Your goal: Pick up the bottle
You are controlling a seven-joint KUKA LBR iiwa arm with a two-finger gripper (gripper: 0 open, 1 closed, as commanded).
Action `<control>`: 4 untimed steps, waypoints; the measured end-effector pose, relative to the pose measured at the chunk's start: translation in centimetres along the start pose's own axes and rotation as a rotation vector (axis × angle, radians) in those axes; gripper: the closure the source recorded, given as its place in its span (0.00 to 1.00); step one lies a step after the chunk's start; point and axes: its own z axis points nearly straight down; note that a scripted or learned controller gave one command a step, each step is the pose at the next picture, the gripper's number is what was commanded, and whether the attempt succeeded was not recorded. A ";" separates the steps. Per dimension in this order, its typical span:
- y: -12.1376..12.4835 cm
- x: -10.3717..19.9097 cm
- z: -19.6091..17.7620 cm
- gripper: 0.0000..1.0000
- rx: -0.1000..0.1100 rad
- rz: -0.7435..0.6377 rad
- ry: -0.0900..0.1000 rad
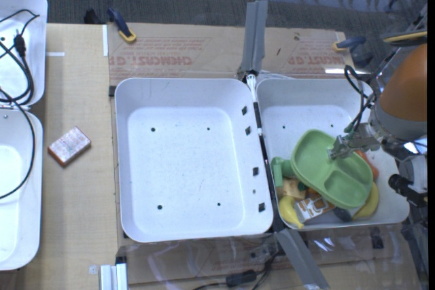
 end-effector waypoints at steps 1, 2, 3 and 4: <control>-0.2 -0.4 -0.1 0.00 0.001 0.004 -0.007; -2.3 0.6 1.6 0.00 -0.024 -0.007 -0.023; -1.8 1.0 0.8 1.00 -0.030 -0.010 -0.015; -1.9 0.8 0.8 0.00 -0.028 -0.008 -0.018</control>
